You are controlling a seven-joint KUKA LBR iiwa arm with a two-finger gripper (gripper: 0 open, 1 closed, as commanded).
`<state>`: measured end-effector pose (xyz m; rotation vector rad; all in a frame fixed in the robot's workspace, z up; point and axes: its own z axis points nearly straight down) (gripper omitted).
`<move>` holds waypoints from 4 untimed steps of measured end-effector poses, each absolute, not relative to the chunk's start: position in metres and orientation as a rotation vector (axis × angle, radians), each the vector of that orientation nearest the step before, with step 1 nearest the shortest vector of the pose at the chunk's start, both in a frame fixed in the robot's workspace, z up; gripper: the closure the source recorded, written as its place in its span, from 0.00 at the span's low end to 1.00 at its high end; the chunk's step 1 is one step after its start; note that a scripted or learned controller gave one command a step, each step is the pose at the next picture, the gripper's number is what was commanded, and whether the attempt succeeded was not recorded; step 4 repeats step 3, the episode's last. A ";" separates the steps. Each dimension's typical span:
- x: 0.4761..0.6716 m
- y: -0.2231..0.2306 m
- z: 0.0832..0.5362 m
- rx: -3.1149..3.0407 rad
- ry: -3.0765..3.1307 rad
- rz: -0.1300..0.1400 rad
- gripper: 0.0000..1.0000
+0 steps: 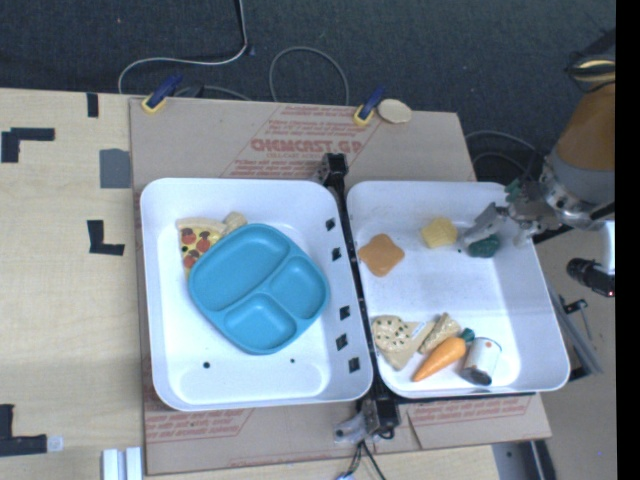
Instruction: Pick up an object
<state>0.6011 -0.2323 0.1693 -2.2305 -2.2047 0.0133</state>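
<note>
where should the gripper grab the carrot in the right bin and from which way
Probably the carrot across its thick middle, coming straight down. It lies flat and slanted near the bin's front wall, with a cracker piece by its upper side, so fingers should close across its narrow width.

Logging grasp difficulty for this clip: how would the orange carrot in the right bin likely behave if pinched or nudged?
The carrot looks like a rigid toy, so it probably stays stiff when pinched. Its tapered, rounded body may roll or slip out sideways. It touches the cracker-like piece and lies near the bin wall, so a nudge would likely disturb its neighbours.
</note>
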 end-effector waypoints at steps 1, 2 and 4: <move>0.646 -0.186 0.081 -2.219 -2.232 -0.002 0.00; 0.647 -0.188 0.098 -2.224 -2.230 -0.005 1.00; 0.667 -0.123 0.102 -2.209 -2.221 0.011 1.00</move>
